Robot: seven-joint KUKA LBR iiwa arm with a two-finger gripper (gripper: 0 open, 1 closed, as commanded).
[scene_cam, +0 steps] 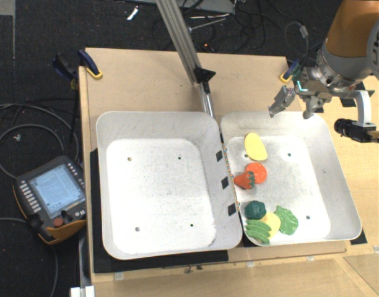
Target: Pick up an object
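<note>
Two shallow white plastic bins side by side on tan bench: left bin (115,135) bare-floored, right bin (313,184) roomy along its right half. Two-finger metal gripper (296,106) up at upper right of frame, above right bin's far rim, fingers spread wide, nothing between them. Toys crowded at right bin's left edge, well apart from gripper, lower left of it: flat yellow oval piece (255,146), round orange-red tomato (252,174), dark green broccoli head (255,210), light green leafy pieces (282,221) near front rim.
</note>
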